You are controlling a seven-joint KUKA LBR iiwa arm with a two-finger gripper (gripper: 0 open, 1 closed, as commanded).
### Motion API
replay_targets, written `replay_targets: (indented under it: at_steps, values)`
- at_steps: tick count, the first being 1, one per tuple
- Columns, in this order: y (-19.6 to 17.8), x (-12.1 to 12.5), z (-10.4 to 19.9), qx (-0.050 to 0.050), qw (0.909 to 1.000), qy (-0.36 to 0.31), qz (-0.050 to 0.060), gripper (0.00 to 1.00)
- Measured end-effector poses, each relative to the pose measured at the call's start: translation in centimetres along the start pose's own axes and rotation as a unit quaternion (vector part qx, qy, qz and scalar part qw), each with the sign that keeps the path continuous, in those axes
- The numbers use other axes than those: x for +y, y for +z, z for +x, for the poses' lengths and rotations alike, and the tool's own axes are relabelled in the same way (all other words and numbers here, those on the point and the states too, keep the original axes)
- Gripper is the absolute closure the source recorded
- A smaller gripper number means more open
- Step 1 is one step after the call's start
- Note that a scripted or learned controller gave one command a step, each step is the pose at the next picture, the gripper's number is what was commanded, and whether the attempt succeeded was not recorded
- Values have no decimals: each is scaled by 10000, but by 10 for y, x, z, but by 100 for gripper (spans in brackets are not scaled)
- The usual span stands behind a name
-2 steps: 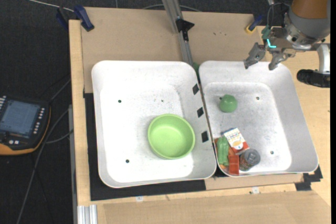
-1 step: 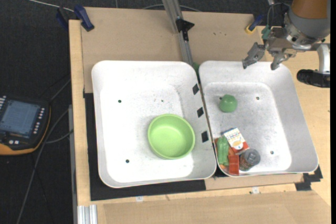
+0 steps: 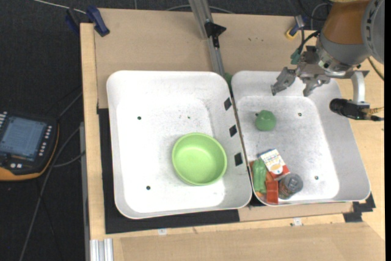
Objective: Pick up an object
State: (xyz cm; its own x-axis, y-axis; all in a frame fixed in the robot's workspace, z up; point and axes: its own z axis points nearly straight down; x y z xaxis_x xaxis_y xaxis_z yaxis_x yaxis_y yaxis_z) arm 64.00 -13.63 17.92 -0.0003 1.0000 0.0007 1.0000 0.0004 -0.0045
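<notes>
— White plastic, item one: left bin (image 3: 122, 131), shallow, on the counter (image 3: 159, 40). What sits in it?

— One green bowl (image 3: 199, 159), upright, mouth up, toward the near right part of that bin, close to the wall it shares with its neighbour.

— Item two?

— Right bin (image 3: 330, 150), same white plastic, touching the left one along a seam with black clips. Contents: a small green round object (image 3: 265, 121) lying alone in the far-left part of the bin floor. In the near-left corner, a cluster packed together: a green strip-shaped piece (image 3: 259, 177), a small carton with orange and white print (image 3: 272, 161), a red piece (image 3: 271, 191) below it, and a grey round piece (image 3: 291, 184) at the right of the pile. I can't identify those more closely.

— And the arm?

— Grey with the orange band, coming in at the far right. Gripper (image 3: 296, 84) hangs over the far edge of the right bin, fingers spread apart, nothing between them. It is up and right of the small green round object, apart from it, and well apart from the corner cluster.
</notes>
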Motion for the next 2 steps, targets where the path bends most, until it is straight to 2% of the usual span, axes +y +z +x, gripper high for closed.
replay_targets:
  at_steps: [1,2]
  values:
    - [62,-6,0,0,10000,1,3,0]
    - [85,-7,1,-2,10000,0,-14,0]
